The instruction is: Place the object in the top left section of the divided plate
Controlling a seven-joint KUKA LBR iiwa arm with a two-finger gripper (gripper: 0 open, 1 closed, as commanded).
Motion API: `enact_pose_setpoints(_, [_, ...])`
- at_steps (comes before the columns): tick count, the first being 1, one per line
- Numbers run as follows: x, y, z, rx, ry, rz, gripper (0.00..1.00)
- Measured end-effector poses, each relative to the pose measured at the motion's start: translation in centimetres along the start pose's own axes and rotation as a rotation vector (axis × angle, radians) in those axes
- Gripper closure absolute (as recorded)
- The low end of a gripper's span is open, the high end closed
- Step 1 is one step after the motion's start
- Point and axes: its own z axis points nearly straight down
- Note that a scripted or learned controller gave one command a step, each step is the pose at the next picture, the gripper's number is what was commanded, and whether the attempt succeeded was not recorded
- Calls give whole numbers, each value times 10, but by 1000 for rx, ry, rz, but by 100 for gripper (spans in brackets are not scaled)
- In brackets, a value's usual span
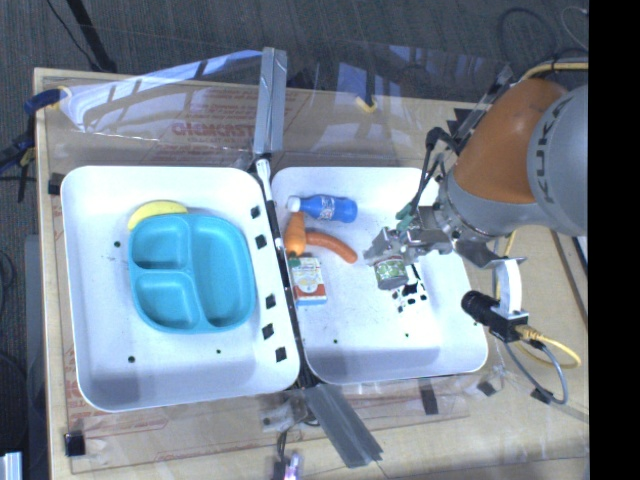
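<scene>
So the arm (520, 158) comes in from the right and its gripper (397, 253) sits low over the right bin (440, 353), about mid-bin and toward the right side. Honestly can't tell the state of the claw from this angle, it's just a jumble of metal and a greenish bit, with some dark specks on the bin floor right under it.

Stuff in the right bin: a blue bottle (328, 208) lying on its side near the top left, an orange carrot (330, 245) just below it, angled down to the right, another orange piece (295, 233) standing more upright at the carrot's left end, and a small carton (309, 279) just under that, close to the divider. All of them are apart from the gripper.

Left bin (95, 368) has the blue divided plate (190, 268), three sections, and a yellow thing (160, 209) peeks out from behind its top-left edge, touching the rim.
</scene>
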Motion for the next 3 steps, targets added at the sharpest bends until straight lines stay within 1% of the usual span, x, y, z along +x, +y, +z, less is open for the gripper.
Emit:
enact_pose_setpoints(1, [78, 43, -28, -1, -1, -118, 100])
enact_pose_setpoints(2, [182, 65, 7, 5, 0, -95, 100])
enact_pose_setpoints(3, [182, 65, 7, 5, 0, -94, 0])
